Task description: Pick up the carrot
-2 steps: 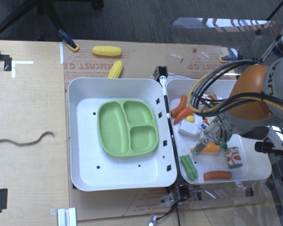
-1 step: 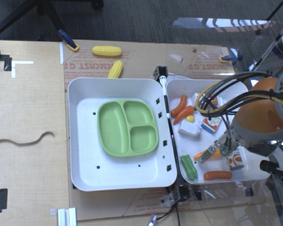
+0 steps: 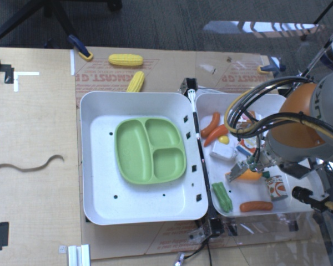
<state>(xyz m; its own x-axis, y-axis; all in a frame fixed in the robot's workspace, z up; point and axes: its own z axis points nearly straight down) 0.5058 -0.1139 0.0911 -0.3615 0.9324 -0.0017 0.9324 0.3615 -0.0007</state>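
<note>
An orange carrot (image 3: 250, 175) lies in the right white bin (image 3: 277, 100), near its middle. My gripper (image 3: 241, 170) is low in that bin, right over the carrot's left end and partly covering it. The grey wrist with its orange band (image 3: 299, 126) and black cables looms over the bin's right half and hides what is under it. Two more orange-red stick-shaped pieces (image 3: 212, 127) lie at the bin's upper left, apart from the gripper.
The right bin also holds a white block (image 3: 222, 151), a yellow piece (image 3: 223, 139), a green vegetable (image 3: 222, 197), a sausage (image 3: 256, 206) and a small carton (image 3: 276, 188). In the left bin (image 3: 94, 148) sits a green divided plate (image 3: 151, 150). Two corn cobs (image 3: 127, 65) lie behind it.
</note>
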